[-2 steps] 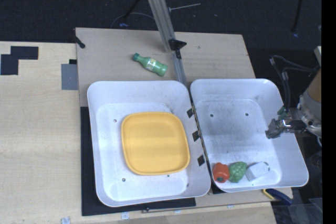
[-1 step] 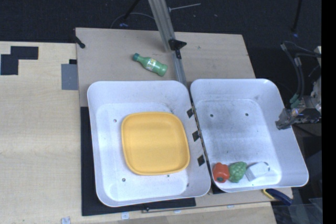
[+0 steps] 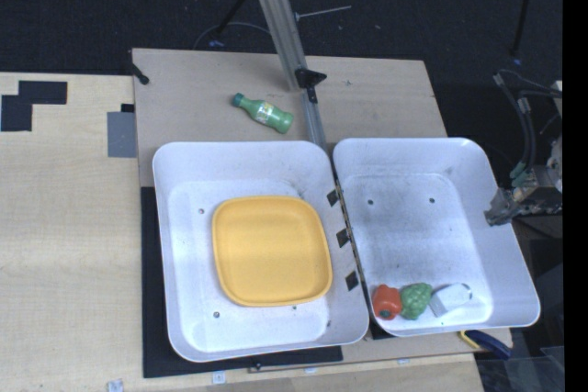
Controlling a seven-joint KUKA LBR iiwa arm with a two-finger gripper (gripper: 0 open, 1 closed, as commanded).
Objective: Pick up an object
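In the right bin [image 3: 413, 225], three small things lie together near the front edge: a red piece [image 3: 386, 300], a green knobbly piece [image 3: 415, 299] and a white block [image 3: 451, 298]. A yellow square plate [image 3: 271, 250] lies flat in the left bin [image 3: 184, 197]. My gripper [image 3: 505, 210] hangs at the right rim of the right bin, well behind the three small things and apart from them. Nothing shows in its grasp.
A green bottle [image 3: 264, 113] lies on its side on the bench behind the left bin. A slanted metal rail [image 3: 287, 23] rises from the bench between the bins. Black clips [image 3: 342, 234] join the bins along their shared wall.
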